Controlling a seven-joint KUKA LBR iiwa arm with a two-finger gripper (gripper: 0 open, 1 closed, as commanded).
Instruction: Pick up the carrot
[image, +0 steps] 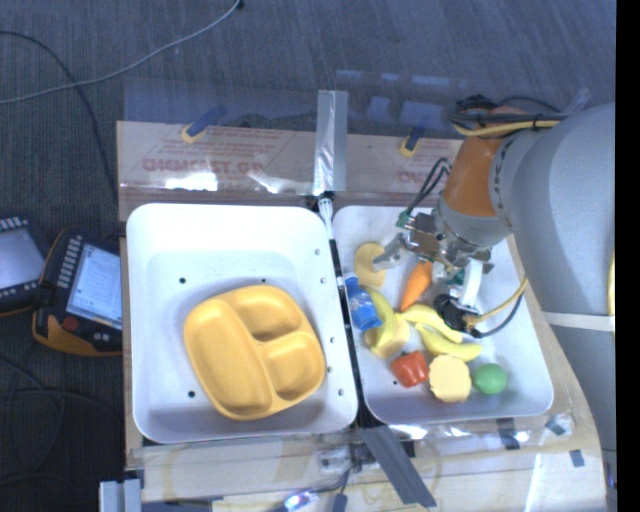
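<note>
The carrot is a short orange cone lying in the right bin, its thick end pointing up-right and its tip down-left. My gripper hangs right over the carrot's thick end, which slips under the wrist hardware. The grey arm with its orange band reaches in from the right above it. The carrot rests among other toy foods, touching the banana below it.
Packed around the carrot are a blue bottle, a pale yellow piece, a yellow fruit, a red item, a yellow round and a green ball. The left bin holds a yellow divided plate.
</note>
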